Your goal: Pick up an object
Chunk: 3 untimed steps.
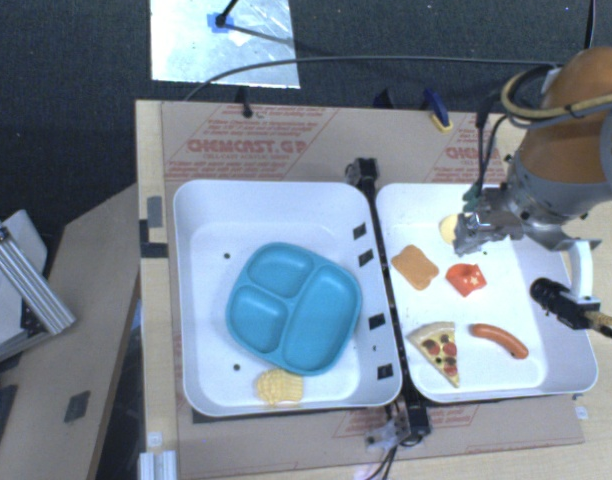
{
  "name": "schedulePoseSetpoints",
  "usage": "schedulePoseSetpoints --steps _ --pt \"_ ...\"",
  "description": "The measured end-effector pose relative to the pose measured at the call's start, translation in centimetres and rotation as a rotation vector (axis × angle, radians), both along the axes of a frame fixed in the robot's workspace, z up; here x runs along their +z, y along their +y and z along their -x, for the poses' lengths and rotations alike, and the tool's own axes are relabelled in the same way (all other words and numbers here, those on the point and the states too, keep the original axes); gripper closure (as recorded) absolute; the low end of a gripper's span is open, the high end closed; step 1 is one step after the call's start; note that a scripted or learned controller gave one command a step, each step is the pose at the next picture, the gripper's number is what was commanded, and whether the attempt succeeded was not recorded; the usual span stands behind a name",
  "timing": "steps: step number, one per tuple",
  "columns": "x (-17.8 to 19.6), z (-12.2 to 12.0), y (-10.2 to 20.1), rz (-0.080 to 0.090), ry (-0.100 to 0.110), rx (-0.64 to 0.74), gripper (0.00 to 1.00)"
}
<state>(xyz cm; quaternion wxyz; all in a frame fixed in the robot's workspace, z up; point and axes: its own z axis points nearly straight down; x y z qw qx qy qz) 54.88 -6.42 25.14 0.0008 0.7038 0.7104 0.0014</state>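
Fingers' state indiscernible; gripper (472,240) above red piece (466,279). Risk: descent beside target, closing on nothing.

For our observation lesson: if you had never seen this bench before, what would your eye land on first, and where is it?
The bright blue divided plate in the left bin stands out first, with a yellow corn piece just below it. Next comes the arm's gripper hanging over the right bin, above a red piece, beside a toast slice, pizza slice and sausage.
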Motion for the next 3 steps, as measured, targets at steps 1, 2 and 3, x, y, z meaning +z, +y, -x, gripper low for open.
schedulePoseSetpoints --steps 1,2,3 --pt "-1.3 -0.4 5.8 -0.001 0.003 0.001 1.0" --pt "-2.5 -1.1 11.7 -0.001 0.002 0.002 1.0" --pt "-1.6 -1.8 16.6 -0.002 0.0 0.001 1.0"
